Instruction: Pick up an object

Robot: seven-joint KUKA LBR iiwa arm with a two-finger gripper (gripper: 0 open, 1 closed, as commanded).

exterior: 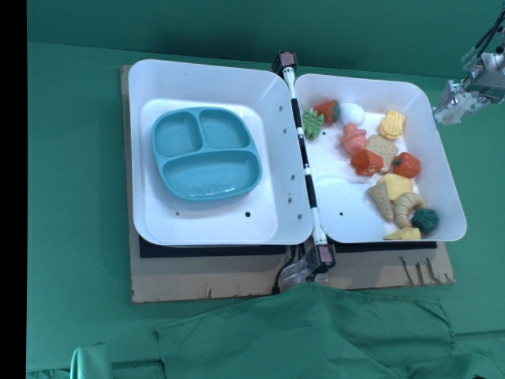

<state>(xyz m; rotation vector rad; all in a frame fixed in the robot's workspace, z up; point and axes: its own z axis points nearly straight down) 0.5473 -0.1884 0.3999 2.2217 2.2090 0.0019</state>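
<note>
White plastic makes up both shallow bins on the green surface (71, 172), which rest side by side on a sheet of brown cardboard (205, 284). The left bin (158, 77) carries a teal divided plate (207, 153) with three compartments, lying flat near the bin's middle. The right bin (426, 105) holds a heap of toy food crowded toward its far and right parts: a green leafy piece (312, 122) just beside the divider, a red strawberry-like piece (328, 110) touching it, a white egg (352, 114), a yellow ridged piece (392, 123), a pink piece (353, 139), a tan cracker (382, 148), an orange-red block (365, 163), a red tomato (406, 165), a yellow cheese wedge (396, 185), a croissant (408, 205) and a dark green broccoli floret (425, 220) near the right front corner. A black-and-white striped bar (302, 144) runs between the bins. Crumpled green cloth (316, 334) lies in front of the cardboard. The jaws (451, 110) hover at the outer right rim of the right bin, above the far corner and apart from the toys; nothing shows between them, and whether they stand apart or together cannot be told.
</note>
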